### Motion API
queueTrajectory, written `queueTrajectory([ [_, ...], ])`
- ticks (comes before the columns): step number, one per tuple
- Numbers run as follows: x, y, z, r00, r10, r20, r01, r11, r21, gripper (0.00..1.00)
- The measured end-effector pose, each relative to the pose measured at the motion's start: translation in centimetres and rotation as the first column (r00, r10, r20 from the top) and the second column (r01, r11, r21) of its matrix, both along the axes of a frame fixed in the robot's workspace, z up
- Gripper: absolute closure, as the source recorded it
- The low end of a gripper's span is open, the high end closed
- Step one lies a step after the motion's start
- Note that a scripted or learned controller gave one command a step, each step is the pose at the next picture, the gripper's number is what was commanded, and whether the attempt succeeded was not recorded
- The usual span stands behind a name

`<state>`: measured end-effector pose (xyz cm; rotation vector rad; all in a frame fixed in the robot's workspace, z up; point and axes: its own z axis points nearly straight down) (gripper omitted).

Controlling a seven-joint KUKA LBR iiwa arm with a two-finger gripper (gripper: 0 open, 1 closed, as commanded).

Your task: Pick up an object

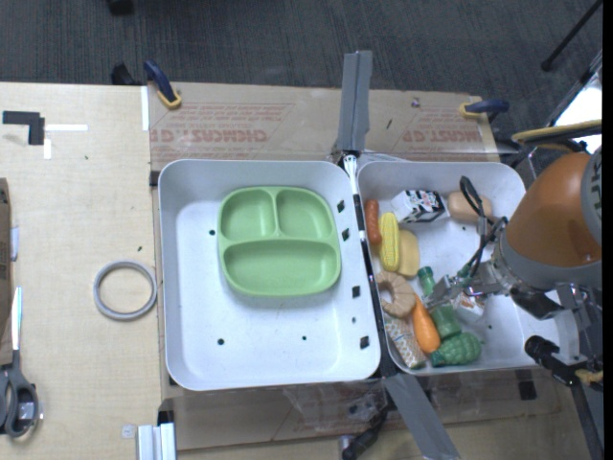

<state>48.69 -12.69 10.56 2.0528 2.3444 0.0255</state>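
At the far left of the bench [77,218] we see scissors [17,391] and a tape ring [124,288]. The left bin [182,353] holds a green divided plate [280,241]. In the right bin [498,175] lie toy foods: corn [389,240], a carrot [425,327], broccoli [457,349]. The gripper [450,290] is low among them, beside the carrot and a small green bottle [426,281]; whether its fingers are spread or closed we cannot tell.

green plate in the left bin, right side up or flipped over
Right side up. The green plate lies flat on the floor of the left bin, its three compartments facing the camera with raised dividers between them.
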Motion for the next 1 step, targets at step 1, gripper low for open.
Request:
queueTrajectory([
  [1, 8.03, 0.29, 0.05, 0.976, -0.218, 0.0, 0.218, 0.976, 0.001, 0.0],
])
